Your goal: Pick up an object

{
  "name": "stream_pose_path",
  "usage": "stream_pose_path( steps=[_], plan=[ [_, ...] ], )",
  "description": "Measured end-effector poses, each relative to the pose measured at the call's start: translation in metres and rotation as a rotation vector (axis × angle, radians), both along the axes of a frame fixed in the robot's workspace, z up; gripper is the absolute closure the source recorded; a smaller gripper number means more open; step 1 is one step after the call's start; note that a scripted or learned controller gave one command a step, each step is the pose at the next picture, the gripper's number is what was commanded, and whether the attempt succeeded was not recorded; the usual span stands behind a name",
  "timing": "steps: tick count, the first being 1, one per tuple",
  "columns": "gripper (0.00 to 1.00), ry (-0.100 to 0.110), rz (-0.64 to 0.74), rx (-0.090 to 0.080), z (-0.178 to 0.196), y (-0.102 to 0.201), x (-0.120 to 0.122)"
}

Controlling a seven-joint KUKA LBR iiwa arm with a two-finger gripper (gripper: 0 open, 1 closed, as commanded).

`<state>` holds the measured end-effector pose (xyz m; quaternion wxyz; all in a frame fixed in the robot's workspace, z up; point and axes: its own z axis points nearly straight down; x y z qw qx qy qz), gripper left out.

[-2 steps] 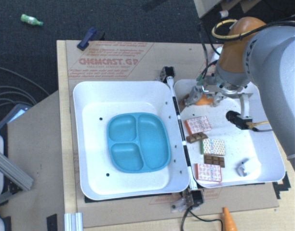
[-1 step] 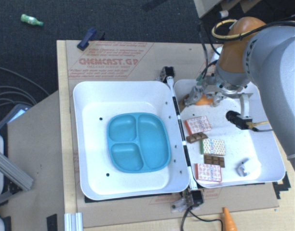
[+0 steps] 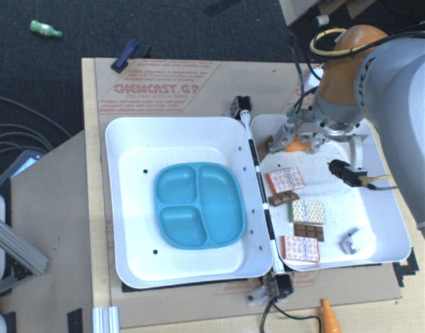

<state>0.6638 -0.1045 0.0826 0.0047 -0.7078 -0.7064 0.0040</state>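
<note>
- The gripper (image 3: pixel 296 133) is low over the far left corner of the right bin (image 3: pixel 386 245). The wrist hides its tips, so I cannot tell whether it is spread or closed, or whether it holds anything.
- A small orange object (image 3: pixel 296 145) lies on the bin floor just under the gripper, seemingly touching it.
- Just beside that, toward the wall between the bins, sits a small brown piece (image 3: pixel 273 145).
- Nearer the camera along the same wall lies a red-and-white patterned packet (image 3: pixel 285 180), with a dark brown bar (image 3: pixel 282 198) at its lower edge.
- Next comes a pale patterned packet (image 3: pixel 308 211), touching a brown block (image 3: pixel 309 232) below it.
- A second red-and-white packet (image 3: pixel 301 250) lies in the bin's near left corner.
- A small grey metal item (image 3: pixel 349 243) sits apart from these, toward the near right.
- The left bin (image 3: pixel 126 137) holds a blue divided plate (image 3: pixel 198 205), flat and roughly centred.
- On the dark floor beyond the bench lie a green item (image 3: pixel 46 29) and a blue item (image 3: pixel 126 56).
</note>
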Motion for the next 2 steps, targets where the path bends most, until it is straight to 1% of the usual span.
stream_pose_path(
  steps=[1,2],
  plan=[
    [0.00,-0.011,0.001,-0.002,0.002,-0.028,0.002],
    [0.00,-0.011,0.002,-0.002,0.002,-0.051,0.002]
  ],
)
